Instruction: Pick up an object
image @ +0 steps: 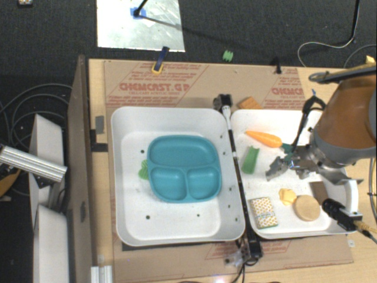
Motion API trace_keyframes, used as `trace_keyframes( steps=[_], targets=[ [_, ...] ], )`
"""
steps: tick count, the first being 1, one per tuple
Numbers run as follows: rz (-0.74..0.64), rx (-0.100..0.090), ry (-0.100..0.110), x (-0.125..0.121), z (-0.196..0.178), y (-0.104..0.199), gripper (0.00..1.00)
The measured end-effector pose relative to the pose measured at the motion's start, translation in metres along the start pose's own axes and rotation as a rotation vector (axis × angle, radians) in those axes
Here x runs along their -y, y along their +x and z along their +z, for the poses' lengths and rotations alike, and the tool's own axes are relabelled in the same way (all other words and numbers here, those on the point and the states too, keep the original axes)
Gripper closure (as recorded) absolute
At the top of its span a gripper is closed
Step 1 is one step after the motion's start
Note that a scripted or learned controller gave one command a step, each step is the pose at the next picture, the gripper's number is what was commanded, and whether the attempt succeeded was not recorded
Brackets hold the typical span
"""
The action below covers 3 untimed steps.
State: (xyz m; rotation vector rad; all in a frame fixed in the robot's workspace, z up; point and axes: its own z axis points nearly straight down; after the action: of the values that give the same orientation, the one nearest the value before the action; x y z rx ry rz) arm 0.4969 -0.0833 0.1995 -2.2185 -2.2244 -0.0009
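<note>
My gripper point(279, 167) hangs over the middle of the right bin point(330, 231), open with nothing between its fingers. An orange carrot point(264, 138) lies just up and left of it, and a green block point(250, 159) lies to its left. Below it sit a small yellow piece point(287, 196), a round tan disc point(307, 208) and a speckled beige packet point(263, 212). The grey arm with its orange band comes in from the right and hides the bin's right side.
The left bin point(126, 158) holds a blue divided plate point(182, 167) with a green bit point(143, 170) poking out at its left edge. A tan block point(249, 103) rests on the cardboard behind the right bin. A dark divider runs between the bins.
</note>
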Motion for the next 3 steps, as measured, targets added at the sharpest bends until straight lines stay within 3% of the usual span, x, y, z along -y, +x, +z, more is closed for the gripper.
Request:
trace_keyframes(
  steps=[1, 2, 3],
  targets=[
    [0.002, 0.002, -0.004, -0.039, 0.023, -0.032, 0.00],
    [-0.004, 0.003, -0.009, -0.149, 0.048, -0.050, 0.00],
    [-0.005, 0.001, -0.003, -0.173, 0.107, -0.015, 0.00]
  ],
)
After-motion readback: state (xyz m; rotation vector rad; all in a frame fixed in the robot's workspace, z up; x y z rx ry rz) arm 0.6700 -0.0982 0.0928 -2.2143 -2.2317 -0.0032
